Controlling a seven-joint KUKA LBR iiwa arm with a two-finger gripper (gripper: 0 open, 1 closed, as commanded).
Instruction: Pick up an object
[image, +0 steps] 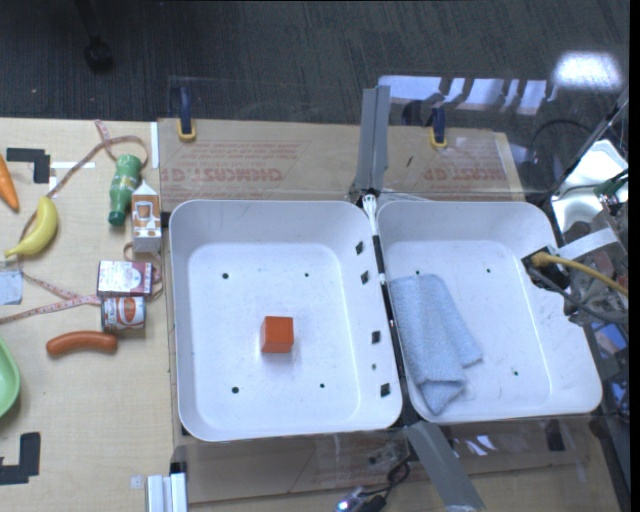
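At the right edge, a tangle of hardware with a yellow cable (570, 265) hung over the rim of the right bin (520, 300). Nearest to it inside that bin lay one grey cloth (432, 340), folded and rumpled, stretching from the bin's middle toward its near left corner, close to the divide between the bins. The rest of that bin's floor was bare white. Across the divide, in the left bin (190, 330), sat one orange block (278, 334), a little nearer than the middle, resting flat and well apart from all four walls, with nothing touching or covering it. That made two bins, each with a single thing to pick. Behind them a cardboard sheet (260, 160) was pinned by two clamps (184, 128), one behind each bin. On the bench (60, 440) left of the bins, well apart from the block, lay one banana (36, 228), one carrot (8, 185) at the frame edge, one green bottle (124, 186), one small carton (146, 222), one box (126, 277) just above one can (124, 313), one sausage (82, 343), part of a green plate (6, 378), and a tape (60, 290) winding among them.
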